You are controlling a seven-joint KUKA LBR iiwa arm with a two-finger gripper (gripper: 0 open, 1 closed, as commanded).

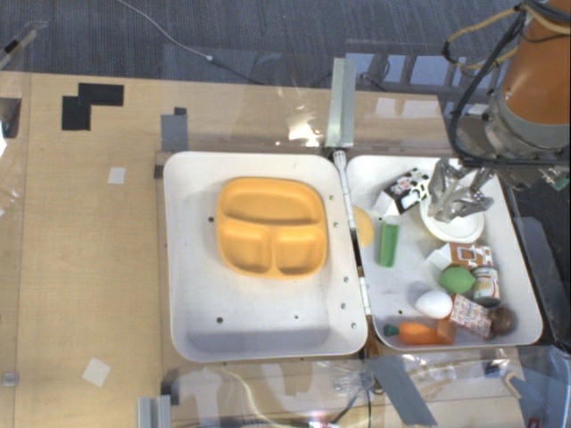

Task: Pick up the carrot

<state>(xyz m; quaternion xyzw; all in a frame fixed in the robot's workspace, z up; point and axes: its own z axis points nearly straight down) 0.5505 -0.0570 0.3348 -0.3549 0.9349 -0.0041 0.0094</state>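
The carrot is a small orange piece lying along the front edge of the right bin, just below a white egg. My gripper hangs over the back of that bin, above a white round dish, well behind the carrot. Its metal fingers point down with a small gap and nothing between them.
The left bin holds a yellow divided tray. In the right bin lie a green stick, a green lime, a black-and-white toy, a can, a red packet and a brown ball.
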